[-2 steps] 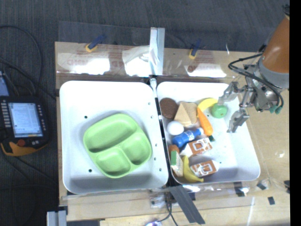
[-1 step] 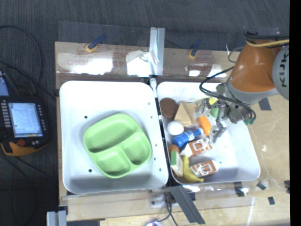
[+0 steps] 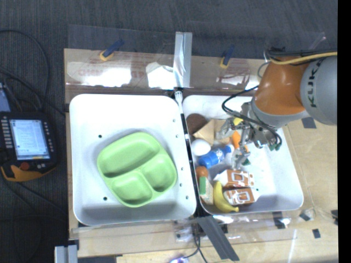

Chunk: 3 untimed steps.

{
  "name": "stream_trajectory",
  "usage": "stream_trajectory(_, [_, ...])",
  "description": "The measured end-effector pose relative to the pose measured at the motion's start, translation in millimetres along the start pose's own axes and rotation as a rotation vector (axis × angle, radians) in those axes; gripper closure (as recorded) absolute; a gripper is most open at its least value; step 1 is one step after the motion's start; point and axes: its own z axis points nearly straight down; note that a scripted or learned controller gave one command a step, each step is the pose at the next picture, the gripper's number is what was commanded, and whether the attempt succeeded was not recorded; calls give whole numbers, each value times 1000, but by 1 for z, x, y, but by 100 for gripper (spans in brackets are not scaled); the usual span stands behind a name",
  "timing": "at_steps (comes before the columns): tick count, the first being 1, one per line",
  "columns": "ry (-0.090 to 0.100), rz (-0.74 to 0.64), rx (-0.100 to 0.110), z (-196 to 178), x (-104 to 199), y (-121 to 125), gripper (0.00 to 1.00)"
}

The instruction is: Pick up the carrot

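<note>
Reaching in over the right bin [image 3: 285, 199]: grey arm with orange band, pincer [image 3: 239, 140] low among the clutter, pinching the carrot [image 3: 236, 138] between its fingers near the bin's upper middle. Beside it: blue bottle [image 3: 213, 158], white egg [image 3: 200, 147], banana [image 3: 221, 198], printed carton [image 3: 238, 186]. Left bin [image 3: 88, 114]: green divided plate [image 3: 137, 169].

The grey arm enters from the upper right of the frame, its orange band bulging at right of centre in the upper half. Below that band the wrist points down and leftward, trailing dark cables. The gripper [image 3: 239, 141] hangs at centre-right, tilted slightly toward the lower left; its metal parts are too cluttered and blurred to read clearly.
</note>
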Motion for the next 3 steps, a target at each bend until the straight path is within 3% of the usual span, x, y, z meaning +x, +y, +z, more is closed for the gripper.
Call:
stream_trajectory(1, [-17, 23, 7, 12, -4, 3, 0])
stream_trajectory(2, [-25, 21, 10, 1, -7, 4, 100])
stream_trajectory(3, [6, -396, -8, -110, -9, 47, 100])
